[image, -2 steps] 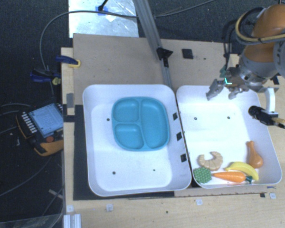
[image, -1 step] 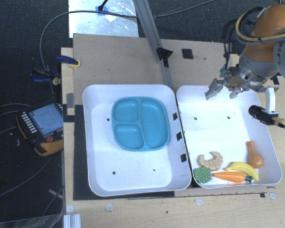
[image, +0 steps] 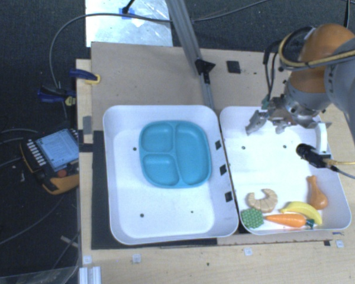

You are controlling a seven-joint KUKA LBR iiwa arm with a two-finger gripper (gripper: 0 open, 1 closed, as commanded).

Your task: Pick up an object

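My gripper hangs over the far part of the right bin, open, its two fingers spread with nothing between them. The food toys lie well away from it, along the bin's near edge. They are a tan croissant, a green broccoli piece, an orange carrot, a yellow banana and a brown chicken drumstick by the right wall. The white floor under the gripper is bare.
The left bin holds a blue divided plate. A grey metal pole slants over the bench behind the bins. Clamps and a handheld device lie off the bench to the left.
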